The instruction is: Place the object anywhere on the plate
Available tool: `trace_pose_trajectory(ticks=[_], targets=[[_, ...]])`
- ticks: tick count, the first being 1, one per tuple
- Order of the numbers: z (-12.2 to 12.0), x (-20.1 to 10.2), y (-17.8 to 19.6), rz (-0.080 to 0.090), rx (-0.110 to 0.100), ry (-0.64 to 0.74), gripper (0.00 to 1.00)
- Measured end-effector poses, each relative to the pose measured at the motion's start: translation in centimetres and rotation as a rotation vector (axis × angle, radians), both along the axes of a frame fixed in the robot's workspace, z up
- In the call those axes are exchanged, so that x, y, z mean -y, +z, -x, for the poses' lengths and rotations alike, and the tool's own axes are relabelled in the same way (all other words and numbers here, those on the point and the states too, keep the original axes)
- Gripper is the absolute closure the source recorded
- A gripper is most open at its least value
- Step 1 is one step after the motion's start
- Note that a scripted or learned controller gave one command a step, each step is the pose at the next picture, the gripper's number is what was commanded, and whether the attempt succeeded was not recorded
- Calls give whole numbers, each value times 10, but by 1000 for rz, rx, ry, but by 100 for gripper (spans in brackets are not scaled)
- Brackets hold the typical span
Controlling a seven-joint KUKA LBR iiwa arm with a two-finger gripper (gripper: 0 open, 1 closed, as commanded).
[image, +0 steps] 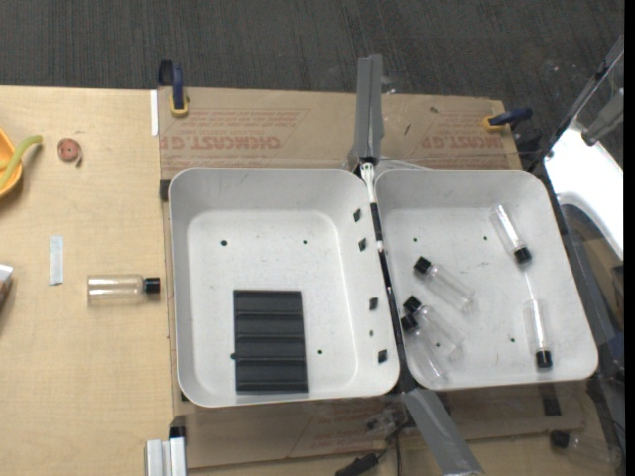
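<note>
A black ribbed plate (269, 341) lies flat in the left bin (198, 226), near its front wall. In the right bin (466, 188) lie several clear vials with black caps. One vial (509, 229) rests toward the back right, another (444, 282) near the middle, and a third (536, 327) by the right wall. More clear vials (429, 327) crowd the front left corner of that bin. Nothing rests on the plate.
A metal divider post (369, 107) rises behind the seam between the bins. On the wooden bench to the left lie a loose vial (119, 287), a white strip (56, 261) and a small red disc (67, 149). Blue clamps (171, 79) hold the cardboard. A white structure (593, 172) stands at the right.
</note>
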State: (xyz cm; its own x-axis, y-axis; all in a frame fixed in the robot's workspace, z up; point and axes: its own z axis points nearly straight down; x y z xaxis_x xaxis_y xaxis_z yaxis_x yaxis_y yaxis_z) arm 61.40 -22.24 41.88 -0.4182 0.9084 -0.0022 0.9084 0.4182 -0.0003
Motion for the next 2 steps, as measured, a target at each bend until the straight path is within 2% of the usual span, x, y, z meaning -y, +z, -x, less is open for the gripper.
trace_pose_trajectory(ticks=[1, 2], targets=[[-46, -25, 22, 0, -1, -150, 0], [-46, -93, 22, 0, -3, -332, 0]])
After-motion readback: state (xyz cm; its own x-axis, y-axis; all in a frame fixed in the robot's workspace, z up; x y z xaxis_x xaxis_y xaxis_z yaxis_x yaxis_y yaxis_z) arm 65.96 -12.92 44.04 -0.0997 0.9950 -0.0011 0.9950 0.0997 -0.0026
